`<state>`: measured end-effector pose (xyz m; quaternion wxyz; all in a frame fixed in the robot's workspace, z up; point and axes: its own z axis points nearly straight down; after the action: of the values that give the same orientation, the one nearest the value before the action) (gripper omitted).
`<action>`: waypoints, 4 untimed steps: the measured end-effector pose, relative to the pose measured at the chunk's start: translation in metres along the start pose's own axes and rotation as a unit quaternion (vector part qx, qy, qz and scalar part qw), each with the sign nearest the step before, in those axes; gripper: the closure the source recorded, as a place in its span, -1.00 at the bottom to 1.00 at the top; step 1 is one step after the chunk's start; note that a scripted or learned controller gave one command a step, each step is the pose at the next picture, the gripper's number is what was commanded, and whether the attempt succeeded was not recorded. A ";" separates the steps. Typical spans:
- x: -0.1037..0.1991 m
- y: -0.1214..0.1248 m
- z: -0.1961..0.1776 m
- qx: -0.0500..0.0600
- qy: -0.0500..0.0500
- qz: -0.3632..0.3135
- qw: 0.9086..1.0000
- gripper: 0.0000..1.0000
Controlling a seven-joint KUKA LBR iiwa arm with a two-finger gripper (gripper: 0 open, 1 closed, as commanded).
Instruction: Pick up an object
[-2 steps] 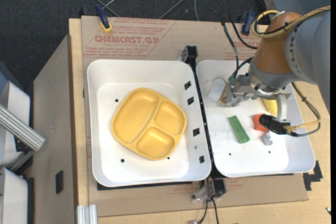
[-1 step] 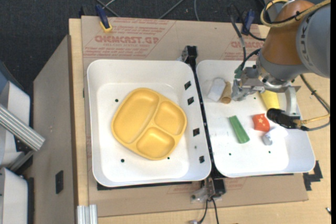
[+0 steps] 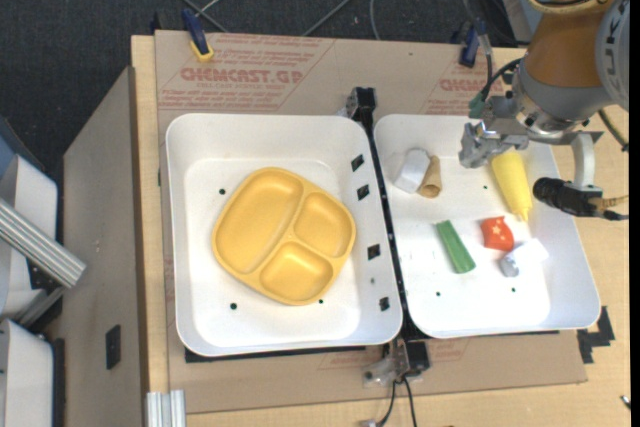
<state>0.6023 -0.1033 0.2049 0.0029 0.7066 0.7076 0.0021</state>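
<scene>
From the camera view above the bench, my gripper [image 3: 487, 141] hangs over the far part of the right bin [image 3: 570, 310], and I cannot tell how it stands or whether it has hold of anything. Just beside me, toward the arm's side and a little nearer the camera, lies the yellow corn cob [image 3: 511, 182], long and tapered; I judge it light, stiff and somewhat slick, best pinched across its thick middle. To my other side sits a small cone [image 3: 431, 177] by a white lump [image 3: 410, 171]. Nearer the camera lie a green block [image 3: 455, 246] and a red piece [image 3: 497, 233]. The yellow tray [image 3: 284, 235] lies well apart, in the left bin [image 3: 190, 245].
</scene>
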 end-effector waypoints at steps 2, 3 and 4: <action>-0.005 -0.004 -0.064 0.002 0.000 0.000 1.000 1.00; 0.052 -0.004 -0.049 0.005 0.001 -0.001 1.000 1.00; 0.105 0.002 -0.039 0.005 0.001 -0.002 1.000 1.00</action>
<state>0.6037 0.0016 0.2439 -0.0016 0.7051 0.7091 -0.0006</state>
